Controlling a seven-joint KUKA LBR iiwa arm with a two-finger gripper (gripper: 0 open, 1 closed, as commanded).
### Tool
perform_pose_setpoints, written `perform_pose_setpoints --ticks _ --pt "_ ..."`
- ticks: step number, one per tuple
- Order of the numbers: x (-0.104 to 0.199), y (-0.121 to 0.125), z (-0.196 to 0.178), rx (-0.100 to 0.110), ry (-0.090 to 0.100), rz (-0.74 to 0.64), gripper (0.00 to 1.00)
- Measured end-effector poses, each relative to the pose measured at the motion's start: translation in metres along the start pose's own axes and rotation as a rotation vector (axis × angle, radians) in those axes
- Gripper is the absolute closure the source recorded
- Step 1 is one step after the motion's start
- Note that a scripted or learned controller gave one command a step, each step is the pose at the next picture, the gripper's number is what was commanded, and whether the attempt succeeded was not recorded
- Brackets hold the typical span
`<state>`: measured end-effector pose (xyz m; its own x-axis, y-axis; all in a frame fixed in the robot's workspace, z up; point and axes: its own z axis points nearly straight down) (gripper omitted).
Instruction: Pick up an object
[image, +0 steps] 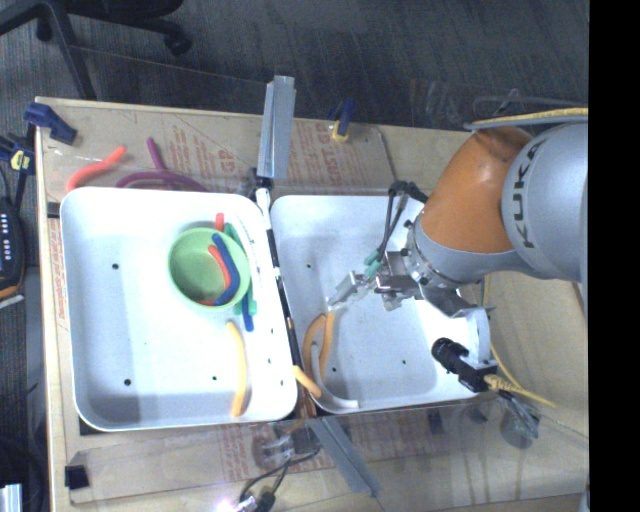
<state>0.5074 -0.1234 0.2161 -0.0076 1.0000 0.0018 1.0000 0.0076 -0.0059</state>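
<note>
Poised over the right bin (400, 385), jaws' width unclear; best lowered squarely toward the orange strip (315, 345) at seven o'clock.

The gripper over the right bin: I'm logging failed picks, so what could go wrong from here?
1. The gripper hangs over bare bin floor; closing here may grab nothing.
2. The orange piece hugs the right bin wall, likely hard to get fingers around.
3. Most objects sit around the green bowl in the left bin.
</note>
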Motion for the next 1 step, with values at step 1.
perform_pose_setpoints --ticks 1 --pt "0.0061 0.0169 0.1233 -0.007 -0.01 0.02 0.0"
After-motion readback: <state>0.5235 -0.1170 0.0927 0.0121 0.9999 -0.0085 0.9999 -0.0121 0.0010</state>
